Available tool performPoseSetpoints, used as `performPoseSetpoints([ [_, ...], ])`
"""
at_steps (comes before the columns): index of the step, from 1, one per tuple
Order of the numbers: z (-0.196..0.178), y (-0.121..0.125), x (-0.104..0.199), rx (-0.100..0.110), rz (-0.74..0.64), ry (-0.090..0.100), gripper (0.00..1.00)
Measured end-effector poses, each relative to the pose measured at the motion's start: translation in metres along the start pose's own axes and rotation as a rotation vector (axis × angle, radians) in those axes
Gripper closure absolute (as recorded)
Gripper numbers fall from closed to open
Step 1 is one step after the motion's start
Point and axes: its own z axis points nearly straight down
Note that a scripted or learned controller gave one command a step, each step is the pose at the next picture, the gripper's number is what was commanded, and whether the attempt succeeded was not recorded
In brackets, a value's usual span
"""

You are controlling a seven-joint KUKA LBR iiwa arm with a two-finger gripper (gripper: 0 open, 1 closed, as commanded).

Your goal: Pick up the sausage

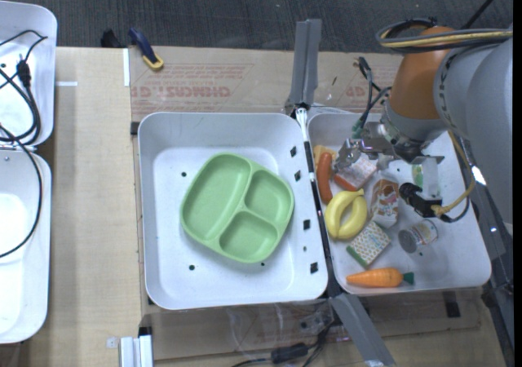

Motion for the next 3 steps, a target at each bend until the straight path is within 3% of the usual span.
performPoseSetpoints([
  [2,0.0,0.0,0.0,0.0,0.0,0.0,0.0],
  [3,-0.1,-0.036,0.021,-0.001,-0.049,0.0,0.0],
])
